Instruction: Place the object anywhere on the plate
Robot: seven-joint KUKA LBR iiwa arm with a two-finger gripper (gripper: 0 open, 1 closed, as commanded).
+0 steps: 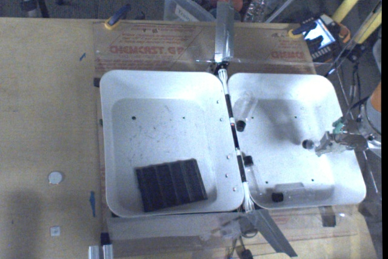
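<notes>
Fingers on our gripper, low in the right bin: apart or together, we cannot tell. We read "CHEMCAST GP" on the board behind.

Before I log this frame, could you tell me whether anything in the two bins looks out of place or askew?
The dark ribbed plate lies slightly rotated in the left bin, near its front wall. Otherwise nothing stands out; the gripper sits over the right bin.

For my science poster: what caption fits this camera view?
A dark ridged plate lies in the left bin; the gripper hangs over the right bin.
</notes>
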